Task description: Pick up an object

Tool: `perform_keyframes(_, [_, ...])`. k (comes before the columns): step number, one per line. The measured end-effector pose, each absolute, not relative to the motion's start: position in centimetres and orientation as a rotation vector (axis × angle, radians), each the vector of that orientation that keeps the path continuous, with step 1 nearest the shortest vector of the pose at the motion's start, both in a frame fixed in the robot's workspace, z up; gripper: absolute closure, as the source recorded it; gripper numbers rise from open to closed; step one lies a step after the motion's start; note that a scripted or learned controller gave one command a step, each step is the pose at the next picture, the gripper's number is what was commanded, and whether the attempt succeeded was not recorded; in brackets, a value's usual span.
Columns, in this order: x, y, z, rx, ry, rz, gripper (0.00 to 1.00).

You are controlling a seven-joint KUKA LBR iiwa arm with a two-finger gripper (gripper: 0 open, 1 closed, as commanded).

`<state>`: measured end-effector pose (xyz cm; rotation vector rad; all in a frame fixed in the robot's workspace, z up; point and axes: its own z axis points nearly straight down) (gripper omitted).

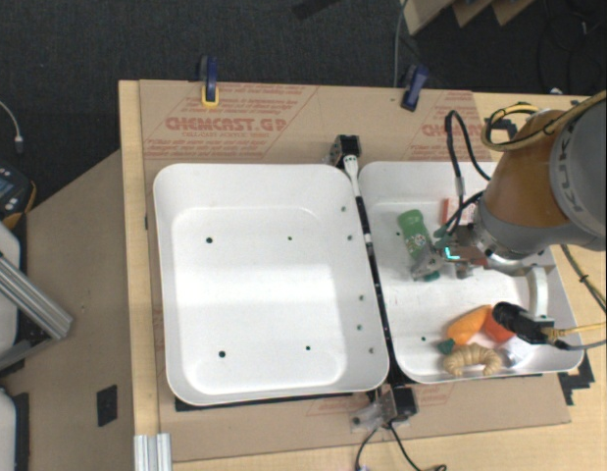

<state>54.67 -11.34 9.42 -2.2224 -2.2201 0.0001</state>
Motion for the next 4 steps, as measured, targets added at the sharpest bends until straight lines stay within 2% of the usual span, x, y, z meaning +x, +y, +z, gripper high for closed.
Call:
perform_keyframes(1, [54.7,-11.3,9.4,-2.222,-2.22,0.0,0.0])
perform_keyframes(2, [58.3,-9.4,8.4,-2.221,-2.227,-0.003,0.0])
perform_keyframes(3, [58.2,-9.5,9.5,-2.225,-2.224,-0.004,1.0])
perform_keyframes(4, [50.2,-1.7,18.6,-2.213,-2.22,0.005,1.0])
